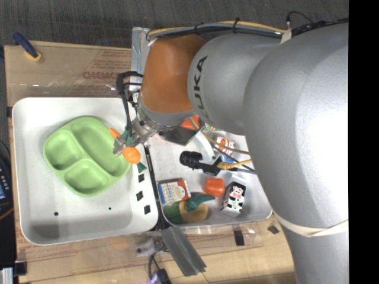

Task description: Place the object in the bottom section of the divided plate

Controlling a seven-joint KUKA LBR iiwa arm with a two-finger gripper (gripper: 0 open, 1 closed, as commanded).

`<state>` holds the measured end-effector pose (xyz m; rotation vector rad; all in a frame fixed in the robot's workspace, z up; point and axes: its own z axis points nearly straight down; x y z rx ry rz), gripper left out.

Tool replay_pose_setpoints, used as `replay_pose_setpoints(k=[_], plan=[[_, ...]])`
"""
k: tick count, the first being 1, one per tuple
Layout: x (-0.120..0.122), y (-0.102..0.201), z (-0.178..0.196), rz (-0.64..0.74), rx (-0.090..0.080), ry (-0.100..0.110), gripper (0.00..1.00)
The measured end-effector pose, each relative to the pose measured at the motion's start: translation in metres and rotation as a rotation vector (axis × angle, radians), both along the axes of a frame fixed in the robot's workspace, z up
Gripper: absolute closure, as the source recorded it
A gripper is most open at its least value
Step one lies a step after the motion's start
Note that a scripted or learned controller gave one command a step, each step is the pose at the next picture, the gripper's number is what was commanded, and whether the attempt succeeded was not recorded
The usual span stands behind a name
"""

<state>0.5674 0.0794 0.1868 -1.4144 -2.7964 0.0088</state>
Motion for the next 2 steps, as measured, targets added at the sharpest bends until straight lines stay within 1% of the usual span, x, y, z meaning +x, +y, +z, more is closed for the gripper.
replay_pose_setpoints(k=[1,2], plan=[[-0.002,0.072,-0.034,0.275,0.002,0.002,1.00],[-0.041,0.075,-0.084,0.305,0.004,-0.015,1.00]])
